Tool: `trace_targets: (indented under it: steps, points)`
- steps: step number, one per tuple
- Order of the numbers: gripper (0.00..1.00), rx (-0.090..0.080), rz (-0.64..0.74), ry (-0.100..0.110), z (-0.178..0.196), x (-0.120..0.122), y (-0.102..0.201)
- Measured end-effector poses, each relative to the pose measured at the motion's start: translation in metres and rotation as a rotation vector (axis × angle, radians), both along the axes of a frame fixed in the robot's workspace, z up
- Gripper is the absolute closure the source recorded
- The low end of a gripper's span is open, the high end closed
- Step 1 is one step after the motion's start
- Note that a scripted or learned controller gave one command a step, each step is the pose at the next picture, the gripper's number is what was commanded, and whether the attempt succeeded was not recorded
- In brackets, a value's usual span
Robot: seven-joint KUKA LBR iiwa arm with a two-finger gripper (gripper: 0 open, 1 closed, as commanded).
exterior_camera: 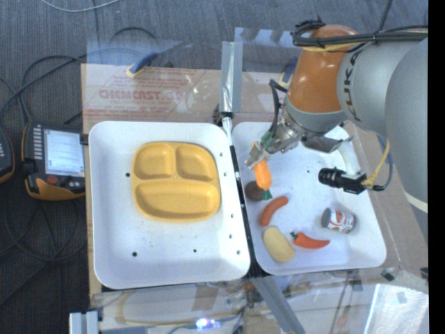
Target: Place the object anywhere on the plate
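Seen from above at a slant: the grey KUKA arm (389,82) w/ its orange band enters from the right and bends down over the right bin. "KUKA" letters run partly legible down its side.

Two shallow white bins sit side by side on the bench. The left bin (111,256) holds the yellow plate (176,180), a three-compartment tray lying flat near the middle, nothing on it. It's the drop target, so it likely sits apart from the clutter to leave room for a release.

The right bin (368,249) holds the toy food, scattered loosely. The gripper (265,152) hangs at this bin's upper left, near the divider between the bins. Its tip sits right at the top of an orange carrot (263,176), prob. the object being picked. Whether the fingers are spread or closed, I can't tell; the carrot isn't clearly between them, so no hold is claimed.

Below the carrot: a dark brown round piece (254,192), touching or just beside it. Then a red-orange sausage (273,210), a pale yellow potato (278,244), a red chili pepper (310,241), and a small can (338,220) w/ a red-and-white label, text too small to read.

Behind the left bin lies a cardboard sheet (139,96) w/ faded red print, approx. "CHEMCAST", not fully legible.
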State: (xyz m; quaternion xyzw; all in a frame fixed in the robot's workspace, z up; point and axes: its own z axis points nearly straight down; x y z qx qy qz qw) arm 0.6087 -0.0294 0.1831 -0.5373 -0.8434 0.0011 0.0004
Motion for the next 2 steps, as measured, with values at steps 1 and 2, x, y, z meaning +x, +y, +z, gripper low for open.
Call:
trace_targets:
  steps: [1,2]
  points:
    - [1.0,0.0,-0.13,0.001,-0.0005,0.0153,0.0639]
    - [0.0,0.0,-0.13,0.001,-0.0003,0.0154,0.0637]
